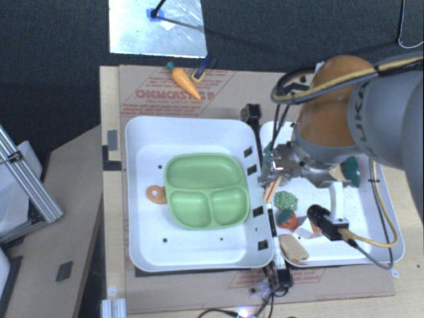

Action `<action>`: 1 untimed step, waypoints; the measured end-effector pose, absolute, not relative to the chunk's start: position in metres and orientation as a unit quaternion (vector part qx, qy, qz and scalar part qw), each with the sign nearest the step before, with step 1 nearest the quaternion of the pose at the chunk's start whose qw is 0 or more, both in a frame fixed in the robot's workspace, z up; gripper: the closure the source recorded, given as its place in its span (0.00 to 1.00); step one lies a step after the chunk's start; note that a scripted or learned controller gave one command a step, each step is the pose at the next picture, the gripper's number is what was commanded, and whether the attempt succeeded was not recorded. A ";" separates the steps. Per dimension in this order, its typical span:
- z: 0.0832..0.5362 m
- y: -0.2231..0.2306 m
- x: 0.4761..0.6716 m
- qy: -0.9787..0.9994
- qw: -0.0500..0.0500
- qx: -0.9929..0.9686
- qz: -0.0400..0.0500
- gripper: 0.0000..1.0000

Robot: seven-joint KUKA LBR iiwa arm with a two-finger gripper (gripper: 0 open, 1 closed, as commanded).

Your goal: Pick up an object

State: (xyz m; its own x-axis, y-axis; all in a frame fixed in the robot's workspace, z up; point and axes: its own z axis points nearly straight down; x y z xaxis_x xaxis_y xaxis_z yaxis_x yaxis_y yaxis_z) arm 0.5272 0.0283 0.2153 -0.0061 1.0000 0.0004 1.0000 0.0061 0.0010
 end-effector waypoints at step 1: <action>0.227 0.017 0.530 0.707 0.000 0.707 0.001 1.00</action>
